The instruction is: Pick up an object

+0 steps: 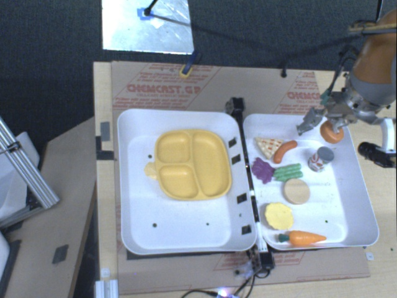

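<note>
Left bin [133, 228]: shallow, glossy white, rounded corners, carrying a smooth yellow plastic plate [189, 164] with three compartments and a small tab at its left rim. Black clips run down the divider [245, 166] between the bins. Right bin [353, 222]: toy food, matte plastic. Ridged pizza wedge [268, 146] touching a red-orange sausage [285, 151]; lobed purple piece [262, 171] beside a ribbed green one [288, 172]; small can [320, 158], red label too small to read; tan disc [296, 191]; yellow disc [279, 216]; tapered carrot [303, 238] lying against the near wall. Gripper [322, 124] over the bin's far right corner, an orange ball [332, 132] just at it; whether the jaws are apart or gripping the ball, cannot tell. Arm cut off at the right edge. Counter [155, 82] is printed cardboard; foil sheet [147, 17] beyond it.
</note>
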`<action>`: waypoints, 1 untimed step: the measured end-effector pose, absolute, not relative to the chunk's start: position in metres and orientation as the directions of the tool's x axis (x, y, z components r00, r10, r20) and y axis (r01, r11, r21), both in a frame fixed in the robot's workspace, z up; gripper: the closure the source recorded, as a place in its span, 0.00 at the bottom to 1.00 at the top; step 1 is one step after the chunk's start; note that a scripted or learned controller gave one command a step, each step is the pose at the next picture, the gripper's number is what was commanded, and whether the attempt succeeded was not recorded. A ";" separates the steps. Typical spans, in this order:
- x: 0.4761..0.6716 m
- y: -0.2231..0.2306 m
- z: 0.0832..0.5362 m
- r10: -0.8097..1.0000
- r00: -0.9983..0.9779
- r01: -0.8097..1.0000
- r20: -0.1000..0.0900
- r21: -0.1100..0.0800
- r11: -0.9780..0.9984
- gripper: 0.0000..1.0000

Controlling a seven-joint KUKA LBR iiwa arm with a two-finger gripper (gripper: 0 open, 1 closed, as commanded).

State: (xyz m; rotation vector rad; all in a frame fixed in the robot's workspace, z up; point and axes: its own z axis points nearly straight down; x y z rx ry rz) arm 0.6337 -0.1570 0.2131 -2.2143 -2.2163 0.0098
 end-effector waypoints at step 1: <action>0.636 -0.157 0.220 1.000 -0.003 1.000 0.000 0.001 0.003 0.00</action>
